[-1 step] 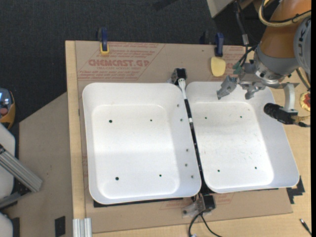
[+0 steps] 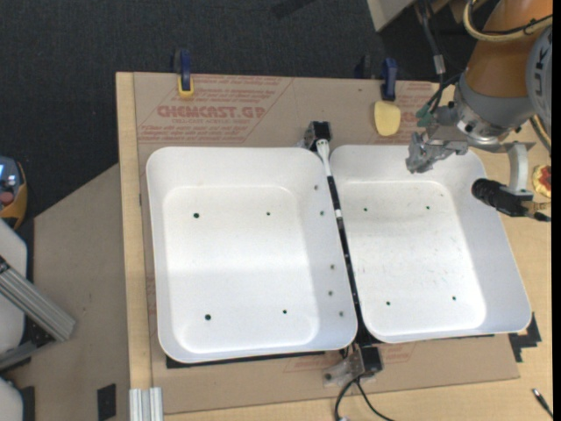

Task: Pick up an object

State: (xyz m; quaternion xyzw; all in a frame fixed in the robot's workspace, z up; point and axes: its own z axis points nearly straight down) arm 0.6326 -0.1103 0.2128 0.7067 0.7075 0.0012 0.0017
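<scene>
At the near edge, a small black fitting point(image 2: 367, 359) with a dark cable sits where the two bins meet. The two shallow white bins lie side by side, smooth moulded plastic with rounded corners. The left bin point(image 2: 166, 235) and the right bin point(image 2: 500, 270) each show four small dark dots on the floor. A thin black strip point(image 2: 337, 222) runs along the seam between them.

Both rest on a flat brown board point(image 2: 219, 103) printed in red letters. Two blue clamps, point(image 2: 183, 64) and point(image 2: 388, 73), grip its far edge.

The one loose thing, a pale yellow rounded object point(image 2: 387, 117), lies on the board just beyond the right bin's far left corner.

To its right, the metal gripper point(image 2: 423, 160) hangs over that bin's far rim. I cannot tell whether it is apart or together, and nothing shows in it.
</scene>
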